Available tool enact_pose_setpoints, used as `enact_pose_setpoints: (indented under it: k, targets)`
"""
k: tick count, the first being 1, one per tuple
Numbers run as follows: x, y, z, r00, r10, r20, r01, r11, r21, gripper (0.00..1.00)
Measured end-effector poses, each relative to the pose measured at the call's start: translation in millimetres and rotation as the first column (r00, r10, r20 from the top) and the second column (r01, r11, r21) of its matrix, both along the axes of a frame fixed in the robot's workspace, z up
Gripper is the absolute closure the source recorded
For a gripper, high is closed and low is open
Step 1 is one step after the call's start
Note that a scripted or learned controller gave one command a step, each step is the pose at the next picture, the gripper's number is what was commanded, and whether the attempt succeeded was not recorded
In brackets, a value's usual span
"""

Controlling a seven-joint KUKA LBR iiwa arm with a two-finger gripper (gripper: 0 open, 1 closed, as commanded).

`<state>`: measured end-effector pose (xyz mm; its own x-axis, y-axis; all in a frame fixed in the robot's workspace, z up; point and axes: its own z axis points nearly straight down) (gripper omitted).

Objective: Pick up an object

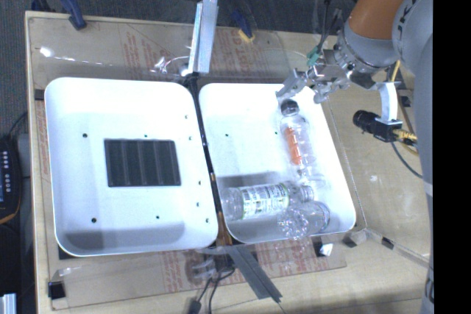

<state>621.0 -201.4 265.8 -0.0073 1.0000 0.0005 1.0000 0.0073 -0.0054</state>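
Camera view shows the right bin (221,114) holding three clear plastic bottles: a slim one with an orange label (296,143) lying lengthwise along the bin's right side, a broader one with a green-and-white label (259,201) lying crosswise near the front, and an unlabelled clear bottle (303,218) just beside it in the front right corner, apparently touching it. The left bin (66,106) carries only a dark ribbed rectangular block (142,162) near its middle. The end effector (303,83) hangs over the far right rim of the right bin, just above the cap end of the orange-label bottle; nothing sits between its fingers, and whether they are spread or closed cannot be told from this angle. All three bottles look empty or nearly so, which suggests they are light, thin-walled and springy, with smooth round sides likely to squirm or roll out of a pinch. The orange-label bottle seems the best candidate, lying apart from the other two and nearest the end effector. Closing across its body at the label, with fingers set across the long axis, should give the firmest hold; the neck is narrower but sits close to the bin wall. The two front bottles crowd each other, leaving little finger room.
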Motion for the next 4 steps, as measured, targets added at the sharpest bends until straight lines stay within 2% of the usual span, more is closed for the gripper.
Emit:
enact_pose_setpoints:
  k: [1,2,3,4]
  targets:
    - [1,-7,-111,0.993,0.118,0.001,-0.118,0.993,0.001,0.0]
    - [11,-9,-93,0.998,-0.071,0.003,0.071,0.998,-0.001,0.0]
    - [-38,-6,-62,1.0,0.021,0.002,-0.021,1.0,0.001,0.0]
    - [-46,-8,-73,0.994,0.105,0.002,-0.105,0.994,0.001,0.0]
